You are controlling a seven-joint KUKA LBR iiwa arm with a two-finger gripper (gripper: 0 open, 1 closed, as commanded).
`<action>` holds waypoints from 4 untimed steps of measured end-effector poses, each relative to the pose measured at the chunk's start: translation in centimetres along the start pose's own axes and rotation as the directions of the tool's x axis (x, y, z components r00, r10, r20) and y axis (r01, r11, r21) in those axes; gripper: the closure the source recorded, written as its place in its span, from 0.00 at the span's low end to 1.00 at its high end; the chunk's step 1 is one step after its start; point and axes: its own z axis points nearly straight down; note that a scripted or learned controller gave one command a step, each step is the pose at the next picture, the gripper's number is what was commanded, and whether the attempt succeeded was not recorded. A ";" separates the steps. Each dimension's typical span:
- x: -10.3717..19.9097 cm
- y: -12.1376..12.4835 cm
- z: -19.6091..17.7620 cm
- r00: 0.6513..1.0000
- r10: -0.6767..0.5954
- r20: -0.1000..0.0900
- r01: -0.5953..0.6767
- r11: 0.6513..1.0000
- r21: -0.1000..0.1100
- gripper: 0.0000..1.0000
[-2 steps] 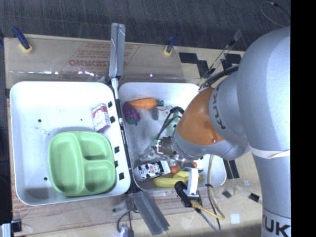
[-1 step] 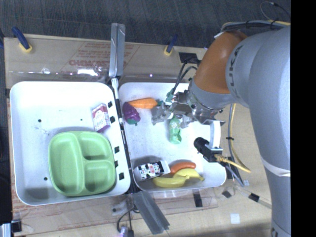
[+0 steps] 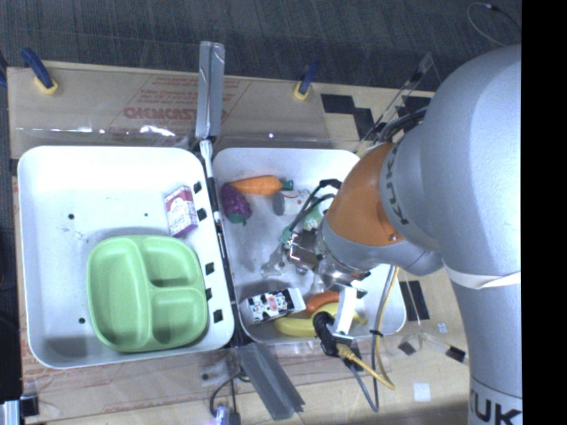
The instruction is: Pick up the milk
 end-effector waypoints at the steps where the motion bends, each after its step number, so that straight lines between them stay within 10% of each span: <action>1: -4.3 5.0 -18.2 0.929 -0.371 0.001 0.371 0.929 -0.005 0.00; 2: 1.9 1.0 -24.3 0.941 -0.337 0.001 0.337 0.941 -0.006 0.00; 3: 0.6 0.0 -4.1 0.999 -0.041 0.001 0.041 0.999 0.000 0.00; 4: -0.8 -0.8 1.3 0.999 -0.043 -0.001 0.043 0.999 -0.002 0.00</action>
